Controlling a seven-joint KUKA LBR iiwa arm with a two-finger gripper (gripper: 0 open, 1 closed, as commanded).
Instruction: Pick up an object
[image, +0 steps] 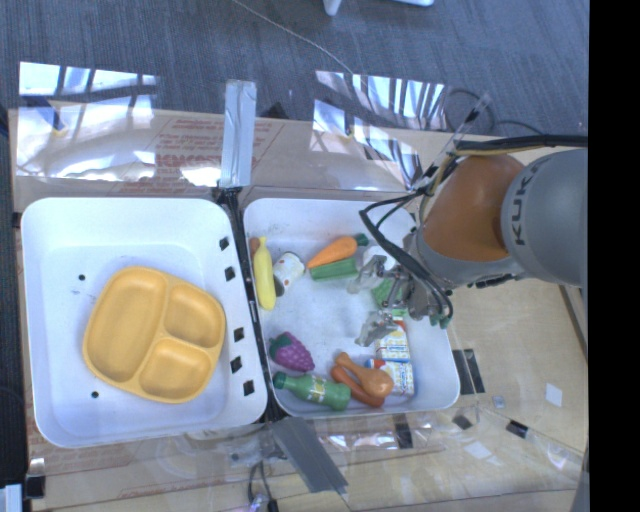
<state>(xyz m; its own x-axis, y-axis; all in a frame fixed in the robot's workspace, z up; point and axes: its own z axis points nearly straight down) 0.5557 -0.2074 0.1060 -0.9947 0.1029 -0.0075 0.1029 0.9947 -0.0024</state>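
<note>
Camera view shows the metal two-finger gripper (376, 298) spread apart, holding nothing, low in the right white plastic bin (330, 215). Best descend squarely onto one toy, perhaps the small printed carton (397, 358), before closing.

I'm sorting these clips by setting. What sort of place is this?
Probably a robotics lab bench set up for grasping trials: two white bins on taped cardboard, a grey and orange arm with loose cables, and plastic toy food such as a carrot.

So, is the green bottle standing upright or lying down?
Lying down: the bottle rests on its side on the right bin's floor.
</note>
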